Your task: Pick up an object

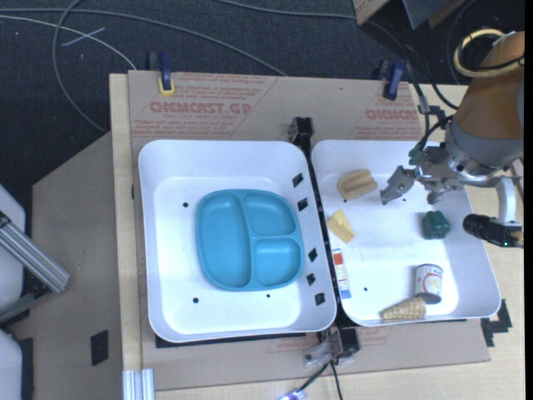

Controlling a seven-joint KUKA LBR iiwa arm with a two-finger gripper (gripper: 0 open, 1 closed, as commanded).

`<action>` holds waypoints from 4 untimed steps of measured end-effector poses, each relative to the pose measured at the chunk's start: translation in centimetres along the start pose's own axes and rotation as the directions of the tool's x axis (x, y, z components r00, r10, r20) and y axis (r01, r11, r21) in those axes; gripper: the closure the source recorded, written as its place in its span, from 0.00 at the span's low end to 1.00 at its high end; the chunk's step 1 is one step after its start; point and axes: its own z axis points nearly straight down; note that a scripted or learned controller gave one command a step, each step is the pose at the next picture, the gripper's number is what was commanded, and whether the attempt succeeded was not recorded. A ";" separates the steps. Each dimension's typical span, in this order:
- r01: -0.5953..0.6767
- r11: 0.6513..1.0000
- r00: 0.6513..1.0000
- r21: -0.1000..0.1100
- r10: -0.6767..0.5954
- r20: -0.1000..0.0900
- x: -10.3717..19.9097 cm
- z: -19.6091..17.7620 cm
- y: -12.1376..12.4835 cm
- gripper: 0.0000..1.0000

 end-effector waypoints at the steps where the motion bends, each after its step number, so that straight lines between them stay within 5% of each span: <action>1: 0.003 1.000 1.000 -0.015 -0.003 0.002 0.0 -0.8 0.3 0.00; 3: 0.003 1.000 1.000 -0.011 -0.003 0.001 -0.4 10.5 0.4 0.00; 4: 0.002 1.000 1.000 -0.016 -0.002 0.002 -0.4 9.2 0.5 1.00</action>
